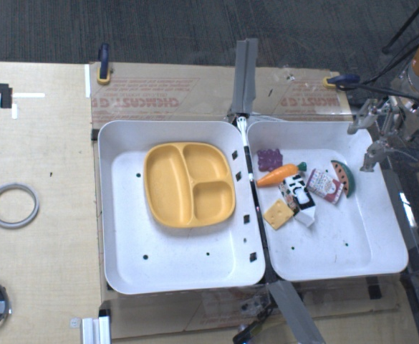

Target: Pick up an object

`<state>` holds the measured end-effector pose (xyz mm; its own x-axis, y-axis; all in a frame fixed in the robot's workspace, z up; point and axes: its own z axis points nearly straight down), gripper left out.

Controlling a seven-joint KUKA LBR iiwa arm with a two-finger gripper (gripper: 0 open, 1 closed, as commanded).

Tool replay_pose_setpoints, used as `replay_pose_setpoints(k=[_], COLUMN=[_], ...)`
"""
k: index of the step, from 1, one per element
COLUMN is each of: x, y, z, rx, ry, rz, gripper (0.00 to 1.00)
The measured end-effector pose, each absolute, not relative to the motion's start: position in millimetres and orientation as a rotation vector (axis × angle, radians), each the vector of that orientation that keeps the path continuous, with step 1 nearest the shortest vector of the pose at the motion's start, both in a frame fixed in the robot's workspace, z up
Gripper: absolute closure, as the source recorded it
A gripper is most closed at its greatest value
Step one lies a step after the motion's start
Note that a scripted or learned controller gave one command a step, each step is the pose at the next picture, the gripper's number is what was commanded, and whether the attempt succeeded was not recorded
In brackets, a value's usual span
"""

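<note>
hand [372, 140] over right bin [381, 242] rim, touching nothing

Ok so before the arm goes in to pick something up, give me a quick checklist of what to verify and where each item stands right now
1. Targets in the right bin: ok. A carrot, purple piece, cracker, watermelon slice and small cartons lie there.
2. A target free of neighbours: not ok. The items crowd together, several touching.
3. Claw above the pile: not ok. It sits over the bin's far right rim, off to the side.
4. Claw open for the approach: cannot tell.
5. Claw empty: cannot tell.
6. Yellow divided plate out of the way: ok. It lies in the left bin.
</note>
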<state>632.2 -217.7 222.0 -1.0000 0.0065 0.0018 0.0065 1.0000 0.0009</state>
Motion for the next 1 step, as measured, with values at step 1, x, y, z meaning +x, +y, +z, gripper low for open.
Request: replay_pose_setpoints(k=[1], x=[581.3], y=[-159.7], z=[94.7], rx=[-0.577], ry=[-3.096], rz=[0.001], gripper=[0.0])
